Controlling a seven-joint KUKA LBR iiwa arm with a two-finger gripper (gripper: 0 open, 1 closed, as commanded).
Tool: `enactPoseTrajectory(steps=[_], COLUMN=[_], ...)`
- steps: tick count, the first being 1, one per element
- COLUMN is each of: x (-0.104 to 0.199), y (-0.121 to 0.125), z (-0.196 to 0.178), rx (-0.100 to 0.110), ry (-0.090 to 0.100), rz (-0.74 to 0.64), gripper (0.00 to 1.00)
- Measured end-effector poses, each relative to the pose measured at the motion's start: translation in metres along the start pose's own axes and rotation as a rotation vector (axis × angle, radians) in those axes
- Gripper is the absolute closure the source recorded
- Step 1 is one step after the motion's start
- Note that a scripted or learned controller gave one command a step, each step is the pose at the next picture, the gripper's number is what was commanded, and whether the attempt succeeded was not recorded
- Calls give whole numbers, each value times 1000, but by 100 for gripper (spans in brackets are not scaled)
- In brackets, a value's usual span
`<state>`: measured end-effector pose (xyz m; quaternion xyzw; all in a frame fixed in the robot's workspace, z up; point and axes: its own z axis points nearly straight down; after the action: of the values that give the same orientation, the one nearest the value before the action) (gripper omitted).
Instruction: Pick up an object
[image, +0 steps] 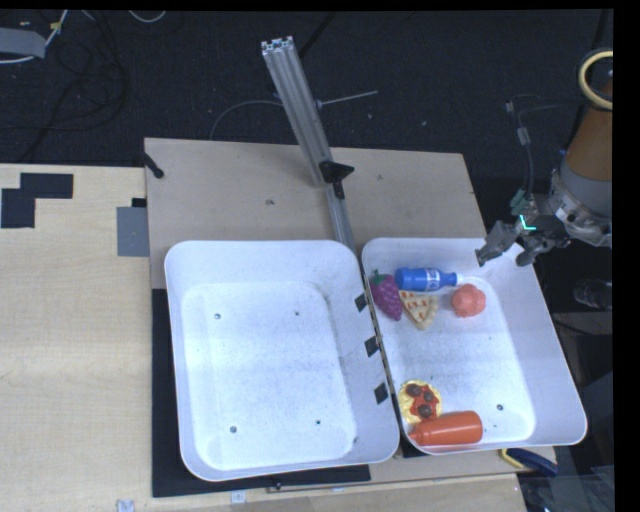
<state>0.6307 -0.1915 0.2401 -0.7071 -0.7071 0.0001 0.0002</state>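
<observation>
Your arm (590, 150) reaches in from the right, orange band above the grey wrist. The gripper (508, 250) hangs low at its end, two dark fingers (492, 248) spread apart, nothing between them.

Two shallow white plastic bins sit side by side on the counter (80, 330). The right bin (545, 390) holds all items. At its far end, a purple grape bunch (387, 297), a blue plastic bottle (424, 278), a yellow pizza slice (419, 308) and a red round fruit (467, 300) lie left to right. At its near edge, a small yellow pizza round (419, 398) lies just behind a red-orange sausage (448, 429). The pincer (510, 247) hangs above the right bin's far right corner.
</observation>
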Motion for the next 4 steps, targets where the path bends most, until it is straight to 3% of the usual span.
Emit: enactPoseTrajectory(steps=[1, 3, 4], x=[0, 11, 11], y=[0, 1, 3], z=[0, 108, 146], rx=[0, 4, -5], ry=[0, 1, 0], rz=[0, -1, -1], gripper=[0, 0, 0])
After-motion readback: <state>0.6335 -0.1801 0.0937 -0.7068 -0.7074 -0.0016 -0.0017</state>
